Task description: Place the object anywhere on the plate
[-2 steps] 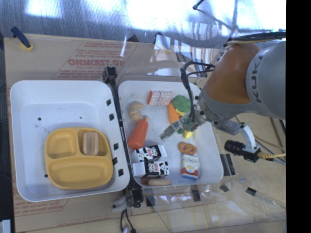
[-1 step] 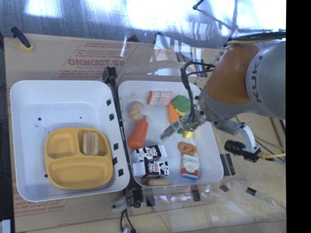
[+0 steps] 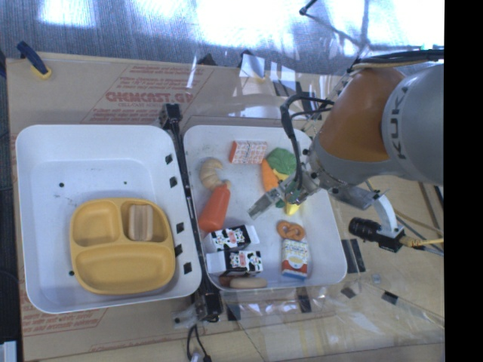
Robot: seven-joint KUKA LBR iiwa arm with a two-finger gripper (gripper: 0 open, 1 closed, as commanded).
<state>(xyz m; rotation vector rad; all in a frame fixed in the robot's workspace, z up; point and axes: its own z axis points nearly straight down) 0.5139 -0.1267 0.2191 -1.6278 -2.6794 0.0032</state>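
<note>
A yellow plate (image 3: 121, 266) with three compartments lies in the left bin (image 3: 45, 164). A tan slice (image 3: 139, 221) rests in its upper right compartment. My gripper (image 3: 276, 199) hangs low over the middle of the right bin (image 3: 326, 210), far right of the plate. It is just below a carrot with a green top (image 3: 273, 169) and just above a pretzel (image 3: 290, 230). A small yellow-green item (image 3: 292, 202) sits right against the gripper; I cannot tell whether it is held.
The right bin also holds a wafer pack (image 3: 247, 151), a bread roll (image 3: 211, 172), an orange-red bottle (image 3: 215, 207), two cow-print cartons (image 3: 234, 237), a juice box (image 3: 295, 259) and a sausage (image 3: 245, 282). A black divider (image 3: 181, 194) separates the bins.
</note>
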